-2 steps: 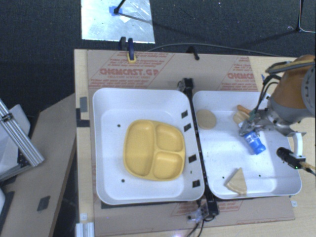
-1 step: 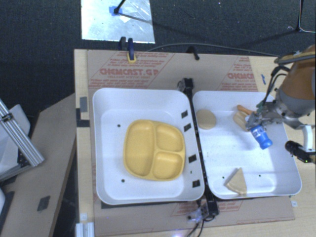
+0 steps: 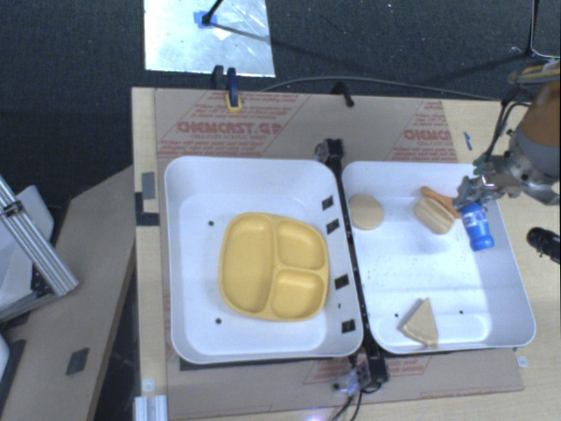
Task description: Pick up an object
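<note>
My gripper (image 3: 474,198) hangs over the right side of the right bin (image 3: 456,336). Its fingers are shut on the top of a small blue bottle (image 3: 479,230), which hangs tilted just below them, near the bin's right wall. A toy hot dog (image 3: 436,211) lies just left of the gripper, close to the bottle but apart from it. A round tan bun (image 3: 365,210) rests at the bin's upper left. Near the bin's front lies a tan wedge-shaped sandwich piece (image 3: 422,323).
The left bin (image 3: 188,235) holds a yellow divided plate (image 3: 273,266). A black divider with clips (image 3: 346,261) runs between the two bins. The arm's grey wrist (image 3: 536,160) reaches in from the right above the bench edge.
</note>
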Robot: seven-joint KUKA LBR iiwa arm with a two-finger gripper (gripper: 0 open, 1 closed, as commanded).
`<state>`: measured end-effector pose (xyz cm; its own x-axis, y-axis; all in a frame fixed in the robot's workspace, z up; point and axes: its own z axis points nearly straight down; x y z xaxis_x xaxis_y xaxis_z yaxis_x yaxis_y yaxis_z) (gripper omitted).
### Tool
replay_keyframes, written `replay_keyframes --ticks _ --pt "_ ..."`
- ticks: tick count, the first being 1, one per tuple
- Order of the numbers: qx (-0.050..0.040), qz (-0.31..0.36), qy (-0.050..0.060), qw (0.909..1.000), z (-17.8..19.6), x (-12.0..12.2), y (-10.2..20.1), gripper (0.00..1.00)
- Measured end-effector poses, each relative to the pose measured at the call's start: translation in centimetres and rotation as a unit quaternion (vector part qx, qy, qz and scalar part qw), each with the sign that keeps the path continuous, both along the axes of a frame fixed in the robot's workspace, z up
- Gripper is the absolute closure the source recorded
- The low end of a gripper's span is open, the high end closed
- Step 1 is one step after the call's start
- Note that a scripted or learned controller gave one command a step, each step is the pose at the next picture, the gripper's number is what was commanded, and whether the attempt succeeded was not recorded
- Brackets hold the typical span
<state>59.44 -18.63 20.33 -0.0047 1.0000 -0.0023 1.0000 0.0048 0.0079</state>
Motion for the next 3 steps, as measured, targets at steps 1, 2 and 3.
replay_keyframes --ticks 1,2,3 --pt "0.0002 0.000 0.001 1.0000 4.2 0.2 0.0 1.00" --pt "0.0017 0.002 0.004 1.0000 3.0 -0.8 5.1 1.00" --pt "0.0018 0.002 0.003 1.0000 3.6 -0.8 10.1 1.00"
